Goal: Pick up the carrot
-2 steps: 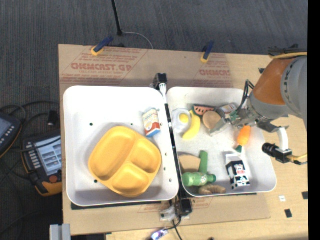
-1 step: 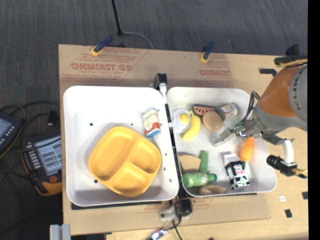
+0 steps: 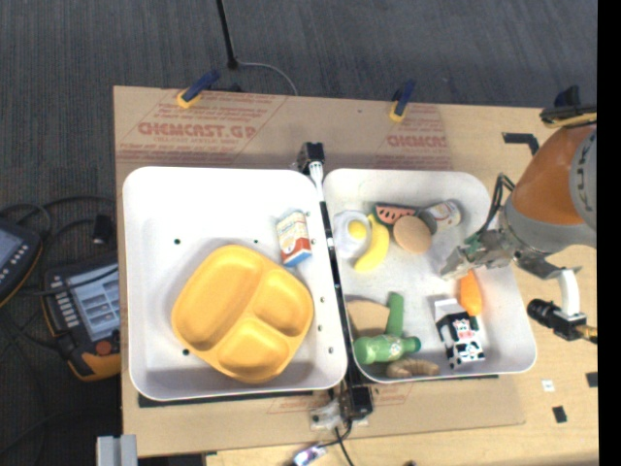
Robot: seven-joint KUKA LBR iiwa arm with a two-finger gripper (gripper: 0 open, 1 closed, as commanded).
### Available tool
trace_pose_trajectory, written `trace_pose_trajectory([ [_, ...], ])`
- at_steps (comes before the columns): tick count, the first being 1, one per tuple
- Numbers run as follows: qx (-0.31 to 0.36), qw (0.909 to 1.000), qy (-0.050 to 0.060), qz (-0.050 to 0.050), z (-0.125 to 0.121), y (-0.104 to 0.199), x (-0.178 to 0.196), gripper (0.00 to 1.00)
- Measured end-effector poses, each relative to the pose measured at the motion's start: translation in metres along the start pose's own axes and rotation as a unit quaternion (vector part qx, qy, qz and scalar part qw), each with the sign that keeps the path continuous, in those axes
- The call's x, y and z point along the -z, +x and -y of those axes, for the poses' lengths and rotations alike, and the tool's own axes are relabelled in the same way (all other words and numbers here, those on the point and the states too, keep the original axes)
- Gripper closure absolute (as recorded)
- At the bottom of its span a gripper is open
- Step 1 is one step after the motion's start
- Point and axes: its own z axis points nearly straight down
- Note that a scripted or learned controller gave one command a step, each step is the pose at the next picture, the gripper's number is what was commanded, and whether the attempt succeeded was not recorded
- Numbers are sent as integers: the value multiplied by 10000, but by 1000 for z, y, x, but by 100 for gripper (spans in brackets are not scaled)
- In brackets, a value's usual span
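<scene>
An orange carrot (image 3: 471, 291) lies on the floor of the right bin (image 3: 505, 357), near its right wall, beside a black-and-white toy (image 3: 460, 334). The gripper (image 3: 473, 253) hangs just above the carrot's upper end. The carrot looks not yet lifted, so grasp and lift remain. Whether the fingers are spread or pinching cannot be told; they blur into clutter

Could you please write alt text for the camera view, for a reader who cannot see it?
The arm's end effector hangs just above an orange carrot near the right side of the right bin, among a banana, a green bottle and other toy foods. The left bin holds a yellow divided plate and a small carton.
</scene>
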Motion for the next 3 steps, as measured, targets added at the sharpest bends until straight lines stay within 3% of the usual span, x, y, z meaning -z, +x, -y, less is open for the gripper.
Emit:
trace_pose_trajectory([
  [1,-460,9989,78,2,-63,42,75,100],
  [2,-466,9989,83,5,-62,41,74,0],
  [3,68,9999,78,-11,-29,6,-6,0],
])
